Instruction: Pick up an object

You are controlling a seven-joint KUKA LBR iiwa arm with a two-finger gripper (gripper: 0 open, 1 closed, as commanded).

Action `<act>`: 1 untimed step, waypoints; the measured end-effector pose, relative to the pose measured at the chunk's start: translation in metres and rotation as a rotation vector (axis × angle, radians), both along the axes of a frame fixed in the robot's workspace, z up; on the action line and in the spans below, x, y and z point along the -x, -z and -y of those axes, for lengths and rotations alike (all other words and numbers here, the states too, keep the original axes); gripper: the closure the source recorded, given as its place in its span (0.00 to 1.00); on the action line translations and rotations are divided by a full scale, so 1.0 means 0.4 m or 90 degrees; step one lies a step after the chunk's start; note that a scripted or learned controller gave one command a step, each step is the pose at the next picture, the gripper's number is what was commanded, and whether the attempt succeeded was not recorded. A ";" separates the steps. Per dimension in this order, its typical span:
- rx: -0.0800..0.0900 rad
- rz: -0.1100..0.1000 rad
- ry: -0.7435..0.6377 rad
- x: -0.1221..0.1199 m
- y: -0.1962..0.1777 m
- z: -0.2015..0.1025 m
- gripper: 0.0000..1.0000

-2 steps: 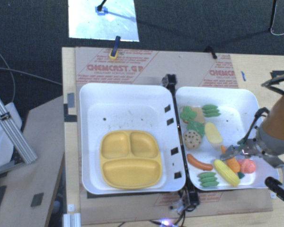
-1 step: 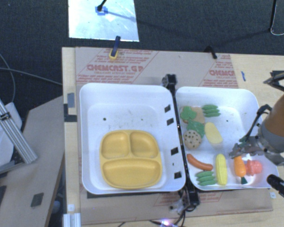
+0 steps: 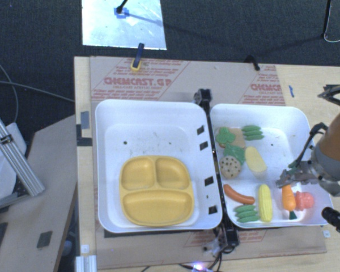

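Carrot [image 3: 288,198] stands lengthwise up the right bin [image 3: 283,118], beside gripper [image 3: 297,177].

Gripper [image 3: 294,177] is hanging right over the toy carrot [image 3: 288,198] in the right bin [image 3: 283,117]; yellow tray [image 3: 156,188] is sitting in the left bin [image 3: 153,118].

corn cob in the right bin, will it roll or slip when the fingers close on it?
The corn cob looks long and rounded, so it would probably roll sideways if nudged. It looks like moulded toy plastic, likely stiff and light, perhaps slick. The green pea pod lying close on one side may limit rolling that way.
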State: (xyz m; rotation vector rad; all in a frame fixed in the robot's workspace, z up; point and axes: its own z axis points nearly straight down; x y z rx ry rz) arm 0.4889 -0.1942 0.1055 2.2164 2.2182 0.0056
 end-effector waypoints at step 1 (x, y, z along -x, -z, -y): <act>0.000 0.001 0.000 -0.002 -0.026 0.000 1.00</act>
